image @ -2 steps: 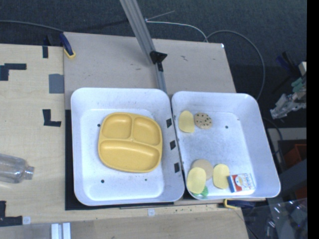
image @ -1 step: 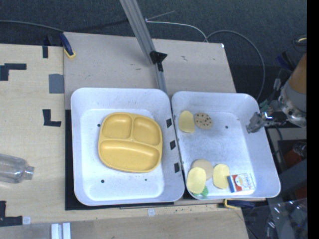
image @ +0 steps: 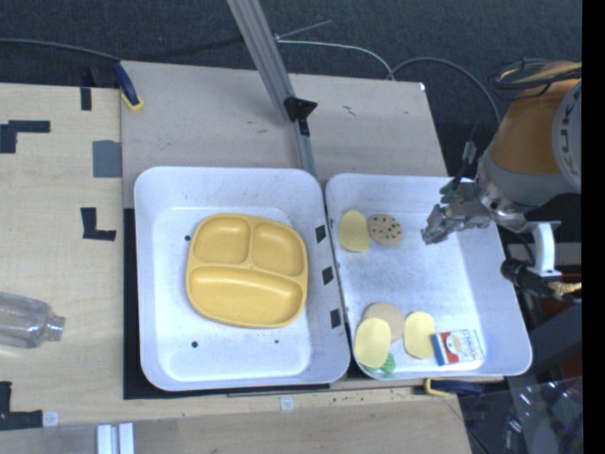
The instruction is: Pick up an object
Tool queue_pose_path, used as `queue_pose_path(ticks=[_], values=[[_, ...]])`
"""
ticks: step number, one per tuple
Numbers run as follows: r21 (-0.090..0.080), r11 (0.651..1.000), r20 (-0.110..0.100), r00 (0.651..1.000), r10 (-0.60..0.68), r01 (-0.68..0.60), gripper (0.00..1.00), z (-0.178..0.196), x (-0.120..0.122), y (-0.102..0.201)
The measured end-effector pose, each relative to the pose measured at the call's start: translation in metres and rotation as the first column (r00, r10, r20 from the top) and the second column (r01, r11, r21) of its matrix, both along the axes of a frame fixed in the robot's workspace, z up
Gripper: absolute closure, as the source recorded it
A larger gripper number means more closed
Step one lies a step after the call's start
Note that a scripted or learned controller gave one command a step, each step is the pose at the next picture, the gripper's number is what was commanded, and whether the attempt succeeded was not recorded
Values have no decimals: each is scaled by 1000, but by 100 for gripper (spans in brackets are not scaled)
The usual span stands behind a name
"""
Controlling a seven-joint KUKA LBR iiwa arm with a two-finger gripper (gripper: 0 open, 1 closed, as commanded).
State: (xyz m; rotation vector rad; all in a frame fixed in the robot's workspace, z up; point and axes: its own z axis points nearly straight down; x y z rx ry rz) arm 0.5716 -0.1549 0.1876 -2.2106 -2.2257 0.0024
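My gripper (image: 437,227) hangs over the right bin (image: 492,291), near its upper right side, with nothing visible between its fingers. To its left in that bin lie a brown speckled cookie (image: 384,228) and a pale yellow piece (image: 354,231). Along the bin's front edge sit a yellow oval piece (image: 372,340) over a tan disc (image: 385,314), another yellow piece (image: 419,334), and a small red, white and blue packet (image: 458,347). The left bin (image: 156,253) holds a yellow divided plate (image: 248,270).
A slanted metal pole (image: 265,50) with a black clamp reaches down to the bins' shared top edge. A clear plastic bottle (image: 28,322) lies on the wooden bench at far left. Cables run across the dark floor behind the bench.
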Motion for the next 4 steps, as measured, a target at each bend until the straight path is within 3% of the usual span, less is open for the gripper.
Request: queue_pose_path(ticks=[3,4], values=[[-3,1000,6,1000,-4,4,100,28,69,-55],[-3,1000,6,1000,-4,4,100,35,91,-55]])
